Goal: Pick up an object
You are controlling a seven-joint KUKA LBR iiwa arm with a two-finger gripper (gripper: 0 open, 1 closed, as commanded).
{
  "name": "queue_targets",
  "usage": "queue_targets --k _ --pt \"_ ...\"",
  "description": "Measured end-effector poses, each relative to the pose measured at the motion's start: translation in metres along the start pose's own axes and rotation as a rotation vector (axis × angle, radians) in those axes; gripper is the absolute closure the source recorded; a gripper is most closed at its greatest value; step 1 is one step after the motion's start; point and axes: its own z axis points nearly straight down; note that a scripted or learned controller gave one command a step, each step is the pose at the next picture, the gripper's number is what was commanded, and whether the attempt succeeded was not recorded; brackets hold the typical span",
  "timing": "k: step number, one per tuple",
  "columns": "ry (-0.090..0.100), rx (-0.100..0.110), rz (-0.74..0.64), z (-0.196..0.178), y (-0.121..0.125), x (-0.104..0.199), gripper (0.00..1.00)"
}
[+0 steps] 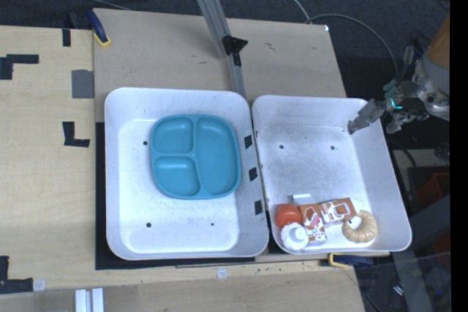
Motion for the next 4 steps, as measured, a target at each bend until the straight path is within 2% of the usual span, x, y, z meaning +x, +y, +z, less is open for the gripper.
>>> queue_targets --k 1,2,3,4 --pt "0.000 0.000 0.000 0.000 0.000 0.000 0.00" --pt "0.001 0.007 0.002 0.063 -0.005 -0.003 0.00" --pt "0.000 0.005 0.001 0.110 0.000 -0.003 0.00" --pt "0.001 0.008 0.002 0.171 -0.006 -0.008 0.00"
